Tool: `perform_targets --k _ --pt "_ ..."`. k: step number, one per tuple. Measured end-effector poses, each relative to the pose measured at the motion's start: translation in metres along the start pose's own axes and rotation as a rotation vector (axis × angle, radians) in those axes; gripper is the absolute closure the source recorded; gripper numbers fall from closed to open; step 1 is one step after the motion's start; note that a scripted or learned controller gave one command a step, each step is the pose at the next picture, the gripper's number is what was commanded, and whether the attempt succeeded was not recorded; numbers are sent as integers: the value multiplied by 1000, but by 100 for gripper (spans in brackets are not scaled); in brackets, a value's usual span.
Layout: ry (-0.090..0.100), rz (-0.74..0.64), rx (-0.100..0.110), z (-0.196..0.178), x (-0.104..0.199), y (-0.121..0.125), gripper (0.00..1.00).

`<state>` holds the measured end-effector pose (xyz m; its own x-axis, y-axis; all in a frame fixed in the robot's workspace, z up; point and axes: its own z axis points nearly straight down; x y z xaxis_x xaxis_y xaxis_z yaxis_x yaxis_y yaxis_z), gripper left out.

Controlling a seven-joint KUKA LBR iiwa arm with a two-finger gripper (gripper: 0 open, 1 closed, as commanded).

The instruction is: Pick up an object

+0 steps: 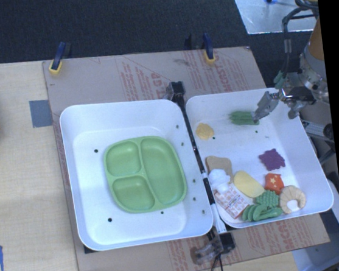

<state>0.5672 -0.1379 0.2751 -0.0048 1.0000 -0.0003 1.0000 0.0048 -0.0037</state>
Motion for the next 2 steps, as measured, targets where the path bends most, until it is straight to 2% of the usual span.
perform_targets --k 1,2 --pt "0 3 7 71 -33 -11 0" --pt "1 2 8 190 -58 -16 0"
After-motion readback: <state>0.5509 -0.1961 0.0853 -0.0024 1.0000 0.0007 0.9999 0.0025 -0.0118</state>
